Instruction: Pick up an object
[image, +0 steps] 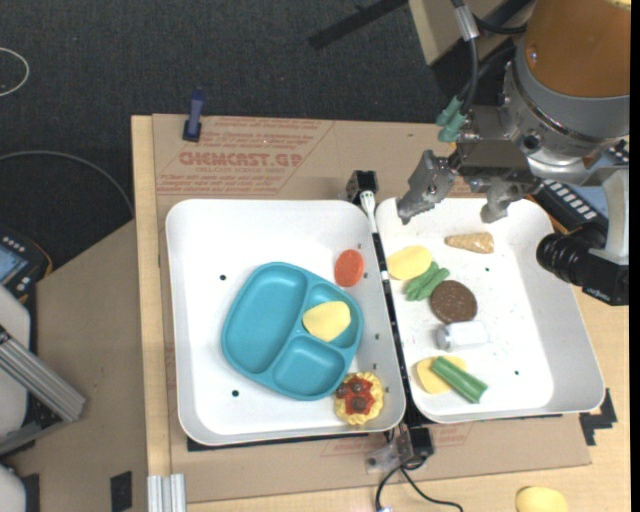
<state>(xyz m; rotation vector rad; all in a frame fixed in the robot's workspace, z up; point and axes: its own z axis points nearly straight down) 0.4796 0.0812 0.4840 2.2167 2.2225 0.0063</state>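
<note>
My gripper (458, 204) hangs open over the far edge of the right bin (560, 340), its two grey fingers (418, 195) spread wide with nothing between them. Below it in that bin lie a tan wedge (470, 241), a yellow piece (408, 263), a green bean (427, 281), a brown disc (453, 300), a small white block (463, 334) and a green stick on a yellow slice (455, 377). The left bin (200, 260) holds a blue divided plate (280, 335) with a yellow piece (326, 320) on it, an orange-red ball (349, 267) and a red-and-yellow toy (359, 397).
Both bins rest on a cardboard sheet (240, 150). A black clip (362, 186) sits at the far end of the seam between the bins. A black camera body (585, 262) juts in over the right bin's right rim. A yellow object (540, 499) lies off the board at the bottom right.
</note>
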